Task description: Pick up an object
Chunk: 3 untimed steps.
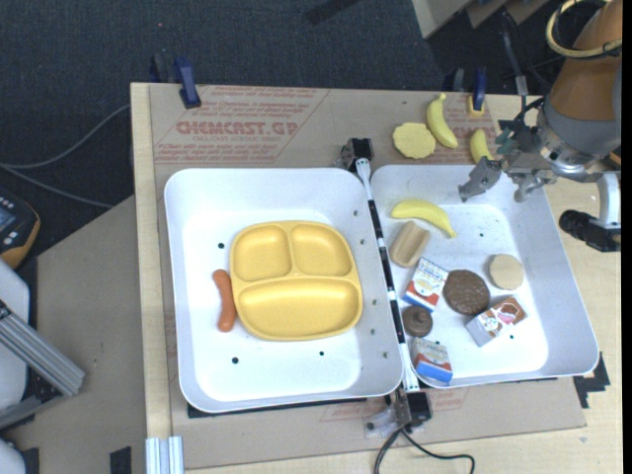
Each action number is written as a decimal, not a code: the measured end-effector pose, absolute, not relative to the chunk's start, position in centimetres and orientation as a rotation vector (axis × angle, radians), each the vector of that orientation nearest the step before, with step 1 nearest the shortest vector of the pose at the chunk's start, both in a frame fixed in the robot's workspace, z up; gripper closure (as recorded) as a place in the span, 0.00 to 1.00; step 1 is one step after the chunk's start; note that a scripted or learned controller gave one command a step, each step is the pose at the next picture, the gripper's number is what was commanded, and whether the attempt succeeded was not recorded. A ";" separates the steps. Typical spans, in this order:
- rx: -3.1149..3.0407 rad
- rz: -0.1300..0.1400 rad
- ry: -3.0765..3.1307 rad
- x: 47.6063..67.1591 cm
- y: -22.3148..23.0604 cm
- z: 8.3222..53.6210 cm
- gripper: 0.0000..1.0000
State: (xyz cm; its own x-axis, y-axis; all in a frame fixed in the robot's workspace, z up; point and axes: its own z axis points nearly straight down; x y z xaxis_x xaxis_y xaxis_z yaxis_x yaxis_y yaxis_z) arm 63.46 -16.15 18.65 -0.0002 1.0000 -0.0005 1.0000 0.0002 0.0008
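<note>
My gripper [499, 185] hovers over the far edge of the right bin [553, 255], open, with nothing between its fingers. Below and to its left in that bin lies a yellow banana [423, 213], with a tan bread roll [408, 243] beside it. Nearer the front are a small milk carton [427, 282], a brown round cookie [465, 291], a pale round biscuit [506, 272], a small grey and red box [494, 322], a dark donut [418, 321] and a blue and white tin [432, 361].
The left bin [188, 225] holds a yellow divided plate [294, 279] and a sausage [225, 299]. On the bench behind the right bin lie a yellow wavy disc [415, 140] and two more bananas [442, 121] [479, 144]. The orange-banded arm [583, 87] stands at the right.
</note>
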 end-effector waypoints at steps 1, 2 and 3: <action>2.218 0.006 2.225 66.4 -12.0 9.1 0.00; 2.213 0.007 2.217 67.0 -9.6 9.1 0.00; 2.214 0.009 2.214 67.0 -9.4 9.1 0.00</action>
